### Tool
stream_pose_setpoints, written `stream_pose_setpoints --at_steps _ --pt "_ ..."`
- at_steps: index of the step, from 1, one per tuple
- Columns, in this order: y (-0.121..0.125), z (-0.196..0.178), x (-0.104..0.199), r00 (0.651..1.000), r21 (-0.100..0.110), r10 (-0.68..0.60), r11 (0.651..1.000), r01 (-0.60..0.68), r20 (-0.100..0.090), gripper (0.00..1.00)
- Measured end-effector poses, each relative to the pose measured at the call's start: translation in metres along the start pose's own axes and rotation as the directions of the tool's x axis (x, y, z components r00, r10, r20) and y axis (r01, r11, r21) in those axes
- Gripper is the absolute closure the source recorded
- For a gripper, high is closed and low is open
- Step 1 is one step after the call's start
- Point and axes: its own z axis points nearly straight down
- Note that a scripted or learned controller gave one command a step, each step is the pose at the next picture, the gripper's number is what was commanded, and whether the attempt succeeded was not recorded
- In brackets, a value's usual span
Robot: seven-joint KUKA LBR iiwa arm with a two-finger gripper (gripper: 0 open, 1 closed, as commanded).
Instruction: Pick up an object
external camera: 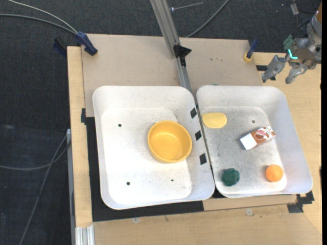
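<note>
2 white bins sat side by side on the worktop (127, 60), touching along their inner edges. Left bin (110, 188) held 1 thing: a yellow bowl (170, 141), upright, right of centre, near the shared edge.

Right bin (291, 116) held 4 things. 1 flat pale-yellow oval piece (214, 120) lay near the upper left, just beside the shared edge. 1 small carton (257, 137), white w/ red-brown print, lay tilted abt mid-bin toward the right. 1 dark green ball (230, 176) sat near the front left. 1 orange ball (274, 173) sat near the front right. All 4 were apart from each other, none touching.

Tool (282, 73) was at the upper right of the view, above the worktop, beyond the right bin's back right corner, outside both bins. Its 2 fingers (271, 70) were spread apart w/ nothing between them. It was well apart from every item in the bins; nearest was the carton.

Other bits: 1 slanted metal bar (166, 19) ran from the top of the view down to where the bins meet. 2 blue clips on the worktop's back left edge, 1 yellow clip (249, 56) at back right. Several cables (36, 11) trailed over the dark floor.
</note>
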Motion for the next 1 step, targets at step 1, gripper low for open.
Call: stream_pose_setpoints --at_steps 1 --pt "0.0003 -0.0012 -0.0001 1.000 -0.002 0.000 1.000 0.000 0.001 0.00"
